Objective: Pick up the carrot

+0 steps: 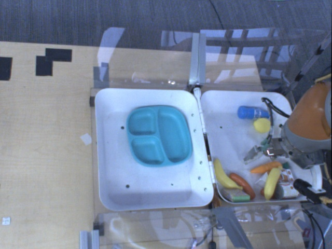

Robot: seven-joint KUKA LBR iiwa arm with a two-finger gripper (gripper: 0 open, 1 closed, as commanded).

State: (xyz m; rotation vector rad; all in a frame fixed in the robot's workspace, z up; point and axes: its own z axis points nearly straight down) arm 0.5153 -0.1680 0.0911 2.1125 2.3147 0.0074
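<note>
- Two fingers make up my gripper [259, 150], and they stand a little apart with nothing between them, low over the right bin [228, 105] near its right wall.
- My wrist and its orange band [314, 113] lean in over that bin's right edge, hiding part of the floor there.
- I see the carrot [266, 167] lying on the bin floor just beside my fingertips, on the side toward the bin's near edge; it lies roughly crosswise, and I am not yet touching it as far as I can judge.
- Close around it sit a yellow banana-like piece [271, 183], touching or nearly touching the carrot's right end, then a red sausage [243, 184], a second yellow banana [223, 175] and a small green block [240, 196] along the near edge.
- Toward the far edge of the same bin lie a yellow ball [262, 125] and a blue bottle [252, 112].
- Over in the left bin [111, 154] rests a blue divided plate [158, 135], well apart from my work.
- I judge the step in hand to be the approach: lining up and lowering onto the carrot.
- My next move calls for shifting slightly toward the near edge, straddling the carrot across its narrow width, and closing without catching the yellow piece beside it.
</note>
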